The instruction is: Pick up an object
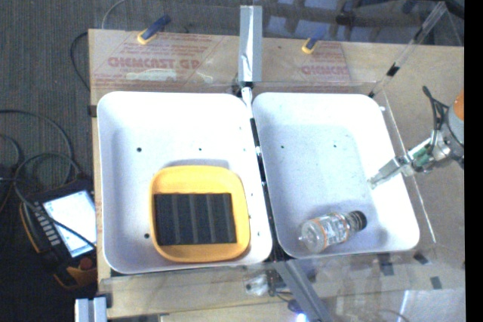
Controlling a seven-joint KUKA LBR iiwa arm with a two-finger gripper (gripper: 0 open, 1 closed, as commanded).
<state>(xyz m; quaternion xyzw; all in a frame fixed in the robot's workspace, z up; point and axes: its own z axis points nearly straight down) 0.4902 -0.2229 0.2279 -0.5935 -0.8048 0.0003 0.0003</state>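
Observation:
A clear plastic bottle (332, 228) with a dark cap lies on its side near the front of the right bin (317, 124). In the left bin (128, 124), a yellow rounded-square object (201, 213) with a dark ribbed top rests against the front wall. My gripper (389, 171) reaches in from the right over the right bin's right wall. It sits above and to the right of the bottle, clearly apart from it, and touches neither object.
A metal divider post (250, 49) stands behind the seam between the bins. Clear plastic sheets and two clamps (153, 29) lie on the board at the back. Cables and a tablet (64, 219) sit on the floor to the left.

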